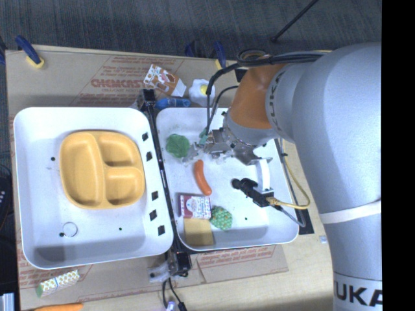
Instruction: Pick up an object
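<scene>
Jaws [206, 142] sit low in the right bin [280, 233], between the green broccoli piece [177, 145] and the orange carrot [203, 177]; you cannot tell how far apart they stand or whether they grip anything. Starting at your left, the left bin [29, 173] carries a yellow divided tray [102, 168], with bare floor around it. On the bench [104, 76], red print reads "CHEMCAS". Along the right bin's near edge lie a red packet [194, 206], a yellow block [198, 232] and a green ball [222, 218]. The arm [337, 141] shows "UKA" at lower right.
</scene>
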`<state>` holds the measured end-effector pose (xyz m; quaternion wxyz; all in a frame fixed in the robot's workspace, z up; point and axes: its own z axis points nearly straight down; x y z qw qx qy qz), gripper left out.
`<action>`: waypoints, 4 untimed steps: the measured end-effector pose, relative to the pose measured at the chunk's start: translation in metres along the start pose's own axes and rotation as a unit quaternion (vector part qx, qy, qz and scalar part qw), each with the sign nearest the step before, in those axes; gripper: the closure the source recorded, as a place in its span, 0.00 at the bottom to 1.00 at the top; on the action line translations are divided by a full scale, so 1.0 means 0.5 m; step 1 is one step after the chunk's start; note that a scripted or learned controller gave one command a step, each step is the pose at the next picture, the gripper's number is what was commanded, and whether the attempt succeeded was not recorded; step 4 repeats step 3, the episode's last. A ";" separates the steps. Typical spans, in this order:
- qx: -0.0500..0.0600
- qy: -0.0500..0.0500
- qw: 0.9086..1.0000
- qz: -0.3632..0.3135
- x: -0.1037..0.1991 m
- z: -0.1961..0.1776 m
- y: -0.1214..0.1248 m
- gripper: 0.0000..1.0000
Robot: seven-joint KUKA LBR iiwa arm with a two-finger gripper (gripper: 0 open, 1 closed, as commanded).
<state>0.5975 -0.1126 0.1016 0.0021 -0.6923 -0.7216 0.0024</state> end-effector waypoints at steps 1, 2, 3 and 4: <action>-0.001 0.001 0.995 -0.102 0.041 0.021 -0.060 0.00; 0.000 0.001 0.995 -0.104 0.040 0.001 -0.059 1.00; -0.003 0.000 0.998 -0.057 0.100 -0.298 -0.129 1.00; -0.003 0.000 0.998 -0.057 0.100 -0.298 -0.129 1.00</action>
